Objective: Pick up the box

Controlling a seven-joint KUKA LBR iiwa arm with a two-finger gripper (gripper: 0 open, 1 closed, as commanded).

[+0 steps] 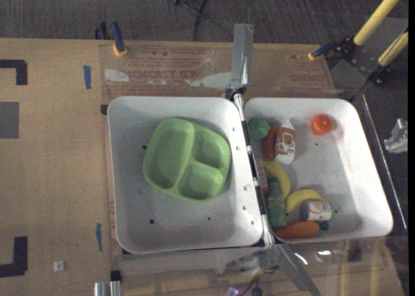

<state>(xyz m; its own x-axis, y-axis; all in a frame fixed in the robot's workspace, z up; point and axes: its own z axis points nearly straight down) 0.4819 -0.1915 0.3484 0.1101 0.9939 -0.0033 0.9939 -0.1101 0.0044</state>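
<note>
The box (285, 142) is a small white carton with red print. It lies in the right bin (353, 178), near that bin's left wall, beside a red item (270, 144) and a green round item (258, 128).
The left bin (130, 210) holds a green divided plate (188, 158). The right bin also holds an orange ball (322, 124), two bananas (302, 197), a can (316, 210), a carrot (297, 229) and a green bottle (276, 205) along its left and front sides.
</note>
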